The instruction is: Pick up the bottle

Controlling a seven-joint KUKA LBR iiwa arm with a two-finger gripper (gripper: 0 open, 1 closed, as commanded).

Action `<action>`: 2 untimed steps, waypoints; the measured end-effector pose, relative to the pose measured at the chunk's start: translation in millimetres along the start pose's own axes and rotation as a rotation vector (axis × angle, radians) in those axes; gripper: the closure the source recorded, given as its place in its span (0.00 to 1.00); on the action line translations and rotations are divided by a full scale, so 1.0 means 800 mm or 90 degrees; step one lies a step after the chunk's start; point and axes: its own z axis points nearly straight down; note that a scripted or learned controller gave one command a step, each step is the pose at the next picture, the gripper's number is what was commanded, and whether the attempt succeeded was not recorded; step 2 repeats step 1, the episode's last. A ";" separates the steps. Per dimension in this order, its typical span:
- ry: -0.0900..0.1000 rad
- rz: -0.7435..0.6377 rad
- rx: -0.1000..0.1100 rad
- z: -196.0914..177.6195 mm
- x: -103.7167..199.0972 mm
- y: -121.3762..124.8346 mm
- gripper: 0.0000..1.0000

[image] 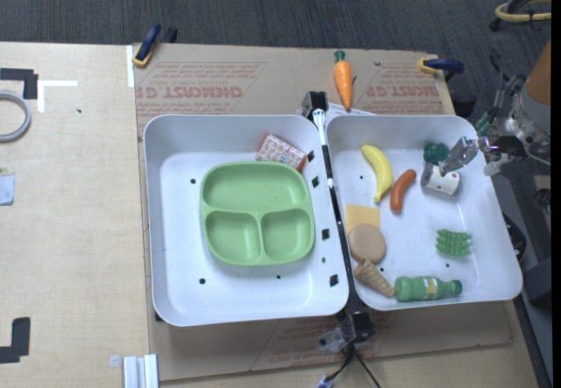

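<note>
A dark carpeted floor surrounds a pale wooden bench, where a sheet of printed cardboard [289, 84] underlies two shallow white bins set side by side. The left bin [166, 229] holds a green three-compartment tray [258, 213] and, at its far edge, a small patterned packet [280, 150]. The right bin [491, 229] carries a scatter of toy food: a banana [378, 170], a sausage [402, 190], a slice of cheese [361, 218], a round biscuit-coloured piece [367, 243], an ice-cream cone [374, 277], a green pea pod [454, 243] and a small white-and-green item [438, 174]. A toy carrot [342, 79] lies outside, on the cardboard beyond the bins.

The green bottle [427, 289] lies on its side along the near edge of the right bin, just beside the cone, cap pointing right. The gripper [458, 155] hangs over the far right part of that bin, near the white-and-green item and well apart from the bottle; how wide it stands cannot be told from here, and nothing is seen in its hold.

By this evidence the pick is not yet begun: the approach, the grasp and the lift all remain.
</note>
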 end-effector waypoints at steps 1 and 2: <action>-0.001 -0.002 -0.001 -0.012 0.000 0.001 1.00; -0.001 -0.002 -0.001 -0.012 0.000 0.001 1.00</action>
